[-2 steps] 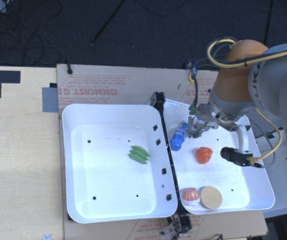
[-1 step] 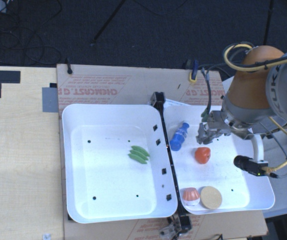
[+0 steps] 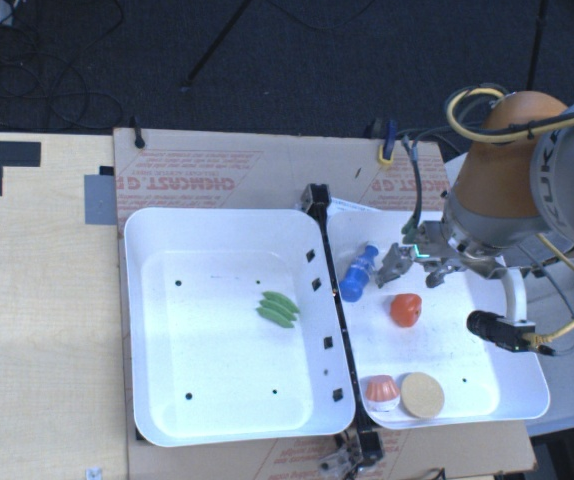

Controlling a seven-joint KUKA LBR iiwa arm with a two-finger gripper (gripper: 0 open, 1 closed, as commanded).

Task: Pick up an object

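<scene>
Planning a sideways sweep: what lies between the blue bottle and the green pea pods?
In the camera view, the black divider where the two bins meet lies between the blue bottle and the green pea pods; otherwise bare white bin floor.

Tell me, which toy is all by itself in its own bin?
The green pea pod. It lies alone in the left bin, while the blue bottle, red tomato and the others share the right bin.
</scene>
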